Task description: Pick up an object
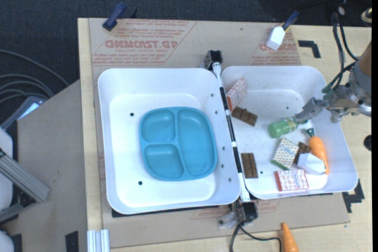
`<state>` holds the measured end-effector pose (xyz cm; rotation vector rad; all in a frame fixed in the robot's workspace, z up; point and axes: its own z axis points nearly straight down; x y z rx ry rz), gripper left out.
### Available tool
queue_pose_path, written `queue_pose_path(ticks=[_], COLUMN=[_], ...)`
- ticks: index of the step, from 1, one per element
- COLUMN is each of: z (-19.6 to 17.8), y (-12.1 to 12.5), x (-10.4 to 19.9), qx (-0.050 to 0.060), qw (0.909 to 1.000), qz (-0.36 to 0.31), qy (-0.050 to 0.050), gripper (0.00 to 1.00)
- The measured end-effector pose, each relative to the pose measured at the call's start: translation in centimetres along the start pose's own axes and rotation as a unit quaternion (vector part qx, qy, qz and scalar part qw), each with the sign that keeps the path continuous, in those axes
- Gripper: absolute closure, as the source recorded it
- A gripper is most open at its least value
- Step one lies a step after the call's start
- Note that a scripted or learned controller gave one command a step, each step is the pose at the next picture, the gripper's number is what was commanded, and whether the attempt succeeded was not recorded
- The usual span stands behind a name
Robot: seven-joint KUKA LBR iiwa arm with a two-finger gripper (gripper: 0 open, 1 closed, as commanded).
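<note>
Near the right bin's point(255, 75) right wall, the gripper point(306, 110) — spread I cannot tell — should drop squarely over the green bottle point(282, 127).

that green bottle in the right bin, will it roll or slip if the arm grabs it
The green bottle lies on its side, apart from its neighbours, so a nudge would probably roll it across the right bin. Its rounded, glossy-looking body may slip from a pinch. It looks small, likely light plastic.
</note>
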<state>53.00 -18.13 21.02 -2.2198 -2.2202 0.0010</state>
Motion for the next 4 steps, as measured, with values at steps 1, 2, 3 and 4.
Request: queue_pose_path(ticks=[1,2,3,4], z=[11.5,10.5,7.2,-1.8], y=[-2.1,-2.1,-2.0,-0.8], x=[-3.8,-3.9,1.0,9.0], qx=[-0.003,-0.003,-0.001,-0.001], qw=[1.0000,1.0000,1.0000,1.0000], qz=[-0.001,0.000,-0.001,-0.001], qy=[0.001,-0.001,-0.001,0.000], gripper=[0.00,1.00,1.00,1.00])
